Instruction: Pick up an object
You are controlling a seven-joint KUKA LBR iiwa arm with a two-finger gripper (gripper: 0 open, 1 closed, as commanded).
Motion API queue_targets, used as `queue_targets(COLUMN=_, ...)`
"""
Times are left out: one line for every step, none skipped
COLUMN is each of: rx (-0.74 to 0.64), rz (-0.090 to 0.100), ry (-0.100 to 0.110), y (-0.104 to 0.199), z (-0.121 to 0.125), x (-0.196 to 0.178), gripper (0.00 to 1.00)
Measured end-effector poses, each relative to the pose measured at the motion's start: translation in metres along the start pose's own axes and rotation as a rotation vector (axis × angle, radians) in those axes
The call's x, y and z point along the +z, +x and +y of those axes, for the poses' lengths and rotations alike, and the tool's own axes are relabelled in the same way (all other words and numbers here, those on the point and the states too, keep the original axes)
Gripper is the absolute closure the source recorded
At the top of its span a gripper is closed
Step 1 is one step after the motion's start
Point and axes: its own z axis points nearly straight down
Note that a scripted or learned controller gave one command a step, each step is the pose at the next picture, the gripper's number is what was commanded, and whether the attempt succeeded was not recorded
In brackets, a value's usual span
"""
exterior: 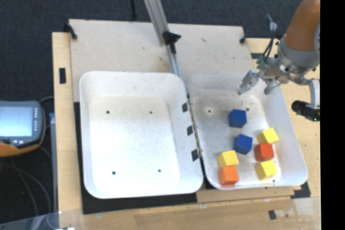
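The right bin point(211, 95) holds several small cubes. One blue cube point(237, 118) lies near its middle and a second blue cube point(243, 143) sits just below it. Around them are a yellow cube point(268, 136), a red cube point(263, 152), another yellow cube point(228, 158), an orange cube point(228, 175) and a third yellow cube point(266, 169). My gripper point(258, 85) hangs over the bin's far right corner, above and to the right of the upper blue cube. It is open, and nothing is between its fingers.
The left bin point(135, 132) sits beside the right one. A slanted aluminium pole point(153, 2) rises from the back between the bins. A small screen device point(19, 122) lies off the bench to the left. The arm's orange band point(303, 21) is at the right.
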Motion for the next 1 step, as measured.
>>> queue_targets(rx=0.014, rz=0.001, ry=0.006, y=-0.0224, z=-0.0797, x=0.0376, gripper=0.00)
